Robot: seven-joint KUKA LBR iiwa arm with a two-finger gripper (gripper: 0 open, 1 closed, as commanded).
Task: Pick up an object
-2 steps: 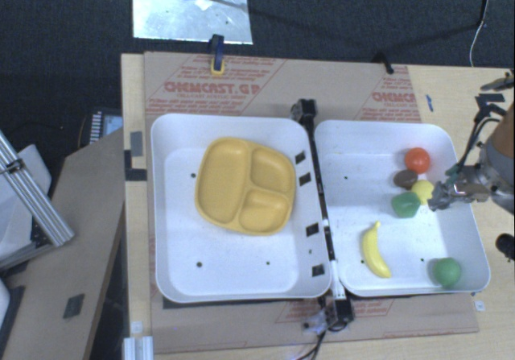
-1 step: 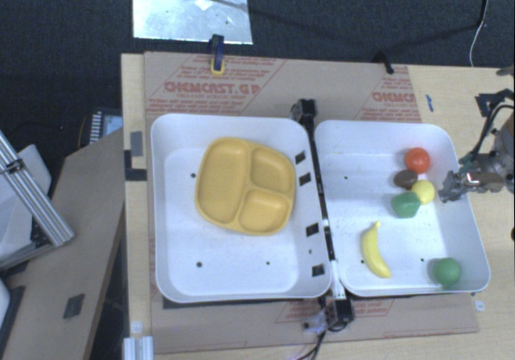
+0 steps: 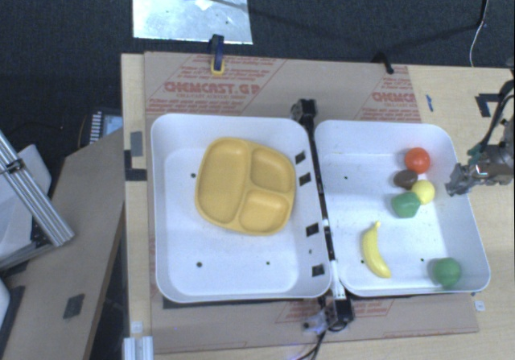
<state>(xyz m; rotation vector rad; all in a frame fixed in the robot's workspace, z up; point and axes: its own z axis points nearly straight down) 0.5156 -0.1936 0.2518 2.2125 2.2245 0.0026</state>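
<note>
At the right edge of the camera view, most of the arm is cut off, and just a small grey stretch of its wrist end reaches in over the bench. The gripper shows as a blurred metallic lump at the outer wall of the right bin; its tip is too small and smeared to read, so how it stands cannot be told, and nothing can be seen gripped in it. It sits just outside or over the bin's right rim, level with the cluster of small items and near them.

That cluster lies against the right bin's right side. An orange ball is uppermost, with a brown piece just below it and touching it or nearly so. A yellow lemon-like piece sits beside the brown one, and a green piece lies just under both. Their exact outlines merge where they crowd together. Lower down, a yellow banana lies apart on the bin floor, roughly upright in the frame. A second green object rests in the lower right corner, close to the wall.

The left bin holds a yellow divided plate, lying flat near the middle, with three compartments.
</note>
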